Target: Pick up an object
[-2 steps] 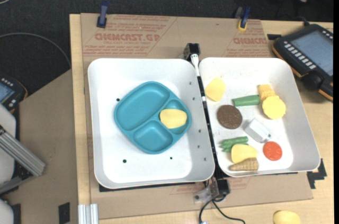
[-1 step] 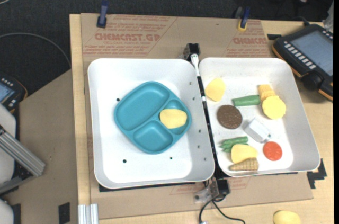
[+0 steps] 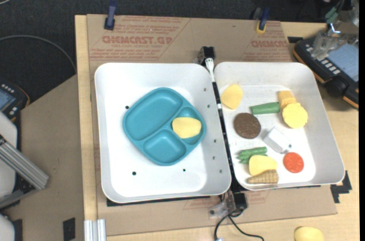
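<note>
The right bin (image 3: 319, 92) holds several toy foods: a yellow wedge (image 3: 231, 96), a brown round cookie (image 3: 247, 125), a green bean (image 3: 264, 109), a yellow round piece (image 3: 295, 115) with an orange-yellow piece (image 3: 286, 98) behind it, a white block (image 3: 276, 139), a red disc (image 3: 293, 162), a small green pod (image 3: 251, 152), a yellow piece (image 3: 261, 164) and a waffle cone (image 3: 262, 178). In the left bin (image 3: 114, 92) lies a blue divided plate (image 3: 159, 126) with a pale yellow lemon-like piece (image 3: 186, 127) on its right compartment.
The bins rest on a cardboard sheet (image 3: 171, 35) held by a blue clamp (image 3: 110, 13) and a second clamp (image 3: 262, 19) at the back. Electronics (image 3: 328, 60) sit at the right edge. Another yellow object (image 3: 308, 233) lies off the board at the bottom right.
</note>
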Robot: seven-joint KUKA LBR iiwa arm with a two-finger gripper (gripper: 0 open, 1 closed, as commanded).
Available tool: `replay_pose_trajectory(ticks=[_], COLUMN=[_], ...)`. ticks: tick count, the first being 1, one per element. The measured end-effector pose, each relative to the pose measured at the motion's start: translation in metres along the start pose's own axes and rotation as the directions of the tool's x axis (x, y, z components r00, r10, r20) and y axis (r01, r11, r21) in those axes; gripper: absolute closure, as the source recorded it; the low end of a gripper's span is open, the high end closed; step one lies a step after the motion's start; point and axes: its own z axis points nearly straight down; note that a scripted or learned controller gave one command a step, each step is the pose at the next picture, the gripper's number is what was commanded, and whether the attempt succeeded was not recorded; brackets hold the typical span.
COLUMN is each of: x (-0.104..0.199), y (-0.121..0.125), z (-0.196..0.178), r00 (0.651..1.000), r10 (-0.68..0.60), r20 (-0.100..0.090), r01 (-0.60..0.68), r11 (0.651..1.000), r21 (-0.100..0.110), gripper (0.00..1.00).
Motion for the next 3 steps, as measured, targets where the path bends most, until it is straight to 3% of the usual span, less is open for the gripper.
replay_pose_trajectory(ticks=[1, 2, 3], x=[0.025, -0.001, 0.002], y=[-0.012, -0.019, -0.002], z=[-0.271, -0.103, -0.262], r00=[1.0, 1.0, 1.0], r10=[-0.003, 0.002, -0.003], r20=[0.011, -0.001, 0.012], r01=[0.004, -0.002, 0.004], r11=[0.999, 1.0, 0.999], r21=[-0.035, 0.001, -0.035], gripper=[1.0, 1.0, 1.0])
